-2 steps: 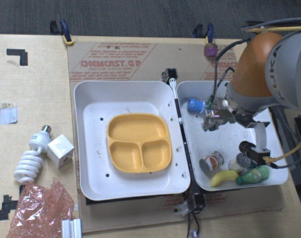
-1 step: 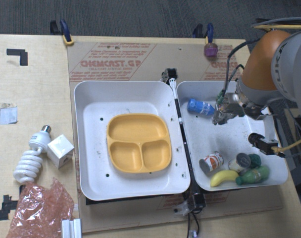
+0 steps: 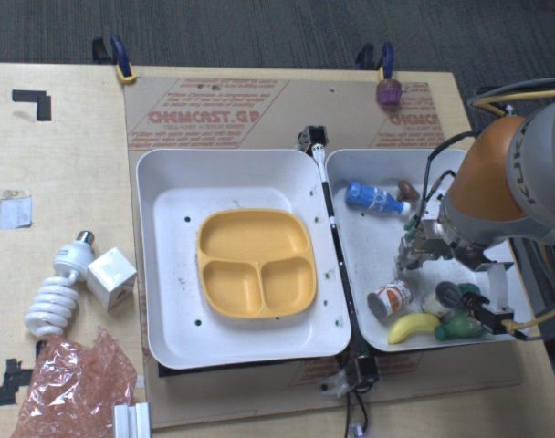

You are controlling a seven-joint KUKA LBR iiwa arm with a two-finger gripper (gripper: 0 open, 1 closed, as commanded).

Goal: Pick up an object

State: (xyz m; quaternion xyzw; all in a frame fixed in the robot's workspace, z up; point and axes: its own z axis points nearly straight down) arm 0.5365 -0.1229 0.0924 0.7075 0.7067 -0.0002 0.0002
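Can [image 3: 391, 297] lies on its side in the right bin [image 3: 361, 245], near the front wall. Gripper [image 3: 412, 252] is above it in the view and a bit to the right, near but apart, over bare bin floor w/ nothing seen in its grasp. Whether it's spread or closed: can't tell from this angle. Bottle [image 3: 374, 198], blue, lies towards the bin's back, up and left of the gripper, also apart from it. Banana [image 3: 412, 328] sits just below the can at the front edge, w/ a green toy [image 3: 460, 326] right beside its right end. Left bin [image 3: 168, 245] holds a yellow 3-part plate [image 3: 256, 263], approx. centred. On the bench left of the bins: spiral bulb [image 3: 57, 290], white cube [image 3: 111, 277] next to it, pink bag [image 3: 72, 386] below.
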